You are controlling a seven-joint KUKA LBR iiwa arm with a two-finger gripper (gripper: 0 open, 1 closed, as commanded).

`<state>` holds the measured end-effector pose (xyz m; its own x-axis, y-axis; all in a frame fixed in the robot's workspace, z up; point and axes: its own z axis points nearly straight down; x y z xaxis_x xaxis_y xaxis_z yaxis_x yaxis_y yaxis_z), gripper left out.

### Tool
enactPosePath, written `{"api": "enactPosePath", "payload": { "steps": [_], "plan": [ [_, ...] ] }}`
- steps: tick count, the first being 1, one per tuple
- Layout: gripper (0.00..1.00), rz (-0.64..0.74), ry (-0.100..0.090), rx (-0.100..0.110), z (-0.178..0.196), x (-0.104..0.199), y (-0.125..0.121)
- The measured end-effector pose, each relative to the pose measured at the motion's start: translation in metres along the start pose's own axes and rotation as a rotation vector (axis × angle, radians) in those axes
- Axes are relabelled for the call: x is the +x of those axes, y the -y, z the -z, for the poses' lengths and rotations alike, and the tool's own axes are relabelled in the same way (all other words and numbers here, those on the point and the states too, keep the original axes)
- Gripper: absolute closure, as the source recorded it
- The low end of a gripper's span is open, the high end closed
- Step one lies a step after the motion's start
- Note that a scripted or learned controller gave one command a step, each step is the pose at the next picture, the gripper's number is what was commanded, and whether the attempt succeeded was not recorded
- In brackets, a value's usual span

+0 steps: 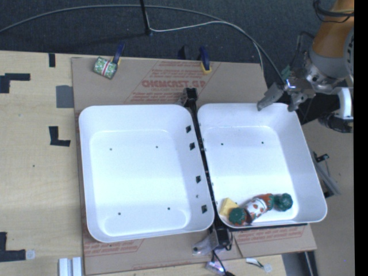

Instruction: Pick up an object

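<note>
Along the near edge of the right bin (299, 137) lie several small objects in a row: a yellow block (227, 204), a green ball (236, 215), a red and white toy (256, 206) and a dark green round piece (283, 201). My gripper (278, 99) hangs above the right bin's far right corner, well away from those objects. Its two fingers stand spread apart with nothing between them. One fingertip (263, 104) points toward the bin's back rim.
The left bin (86, 154) sits beside the right one, joined by a black clamped seam (197, 154). A small green and white item (105, 67) lies on the cardboard at the back left. Blue and yellow clamps and a black cable are at the back.
</note>
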<state>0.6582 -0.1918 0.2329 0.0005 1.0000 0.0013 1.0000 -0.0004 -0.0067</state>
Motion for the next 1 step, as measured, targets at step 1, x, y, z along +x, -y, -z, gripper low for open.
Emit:
{"api": "enactPosePath", "payload": {
  "steps": [1],
  "plan": [
    [0.00,0.001,0.001,-0.007,0.0039,0.0003,-0.0013]
  ]
}}
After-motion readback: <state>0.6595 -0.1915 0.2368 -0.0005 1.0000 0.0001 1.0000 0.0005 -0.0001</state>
